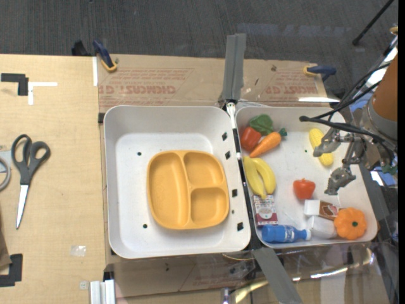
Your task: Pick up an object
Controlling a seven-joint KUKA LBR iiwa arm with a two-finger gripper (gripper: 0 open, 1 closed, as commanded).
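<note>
The right bin (288,163) holds several toy foods: a green pepper (261,123), a red pepper (249,138), a carrot (266,144), bananas (261,175), a red tomato (304,187), a yellow corn piece (318,143), an orange pumpkin (350,223), a blue bottle (283,234), a small packet (264,209) and a white block (311,207). My gripper (333,163) hangs over the right side of this bin, open, with nothing between its fingers. One fingertip (324,147) lies beside the corn, the other (337,181) right of the tomato.
The left bin (120,170) holds a yellow divided plate (188,189). Scissors (25,163) lie on the wooden bench far left. Clamps and a grey bar (234,68) stand behind the bins. Cables run along the right edge.
</note>
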